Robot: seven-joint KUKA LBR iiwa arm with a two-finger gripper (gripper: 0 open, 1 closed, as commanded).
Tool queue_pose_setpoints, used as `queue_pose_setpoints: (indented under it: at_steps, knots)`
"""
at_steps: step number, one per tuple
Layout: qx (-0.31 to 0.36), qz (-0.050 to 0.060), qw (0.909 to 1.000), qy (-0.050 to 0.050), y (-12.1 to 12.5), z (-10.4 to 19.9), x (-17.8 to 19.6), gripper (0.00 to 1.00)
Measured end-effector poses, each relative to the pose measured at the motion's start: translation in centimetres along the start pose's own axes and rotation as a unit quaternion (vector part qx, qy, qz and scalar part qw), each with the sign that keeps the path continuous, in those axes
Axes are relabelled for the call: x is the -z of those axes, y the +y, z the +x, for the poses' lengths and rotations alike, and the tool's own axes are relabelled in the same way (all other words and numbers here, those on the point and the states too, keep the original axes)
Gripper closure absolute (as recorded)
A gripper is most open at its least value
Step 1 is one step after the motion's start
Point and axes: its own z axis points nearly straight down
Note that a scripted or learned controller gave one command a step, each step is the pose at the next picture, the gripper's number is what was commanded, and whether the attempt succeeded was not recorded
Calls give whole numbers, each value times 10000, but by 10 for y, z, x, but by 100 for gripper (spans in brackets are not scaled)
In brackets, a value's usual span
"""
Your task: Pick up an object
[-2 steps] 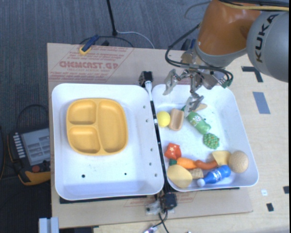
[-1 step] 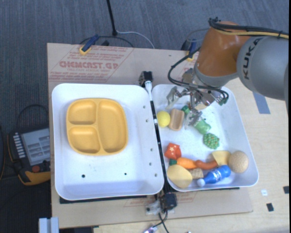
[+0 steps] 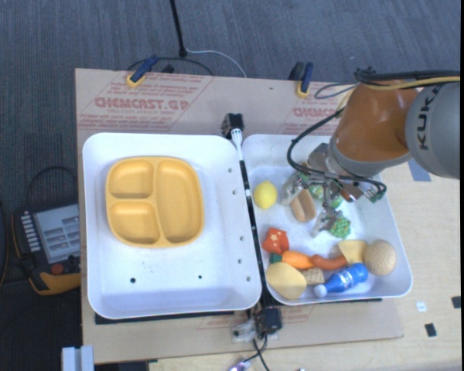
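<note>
My gripper (image 3: pixel 309 202) hangs low over the right bin (image 3: pixel 394 230), reaching in from the right, with its fingers (image 3: pixel 323 221) spread open. A tan bread-like piece (image 3: pixel 301 206) lies right between them, and I cannot tell whether they touch it. A yellow lemon (image 3: pixel 264 195) sits just to its left and a green broccoli (image 3: pixel 339 226) just to its right. Nearer the front lie a red pepper (image 3: pixel 275 240), an orange carrot (image 3: pixel 298 260), a pale yellow oval (image 3: pixel 286 280), a blue bottle (image 3: pixel 345 278), a yellow wedge (image 3: pixel 353 250) and a tan ball (image 3: pixel 380 256).
The left bin (image 3: pixel 170 284) holds a yellow divided plate (image 3: pixel 155 201). A black divider rail (image 3: pixel 247 199) runs between the bins. The arm's orange band (image 3: pixel 371 126) looms over the right bin's back. Cables and clamps lie along the bench's far edge.
</note>
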Motion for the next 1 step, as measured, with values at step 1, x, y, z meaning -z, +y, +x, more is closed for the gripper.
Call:
queue_pose_setpoints:
  at_steps: [1]
  knots:
    - [798, 24, 9968, -16, -42, 75, 0, 0]
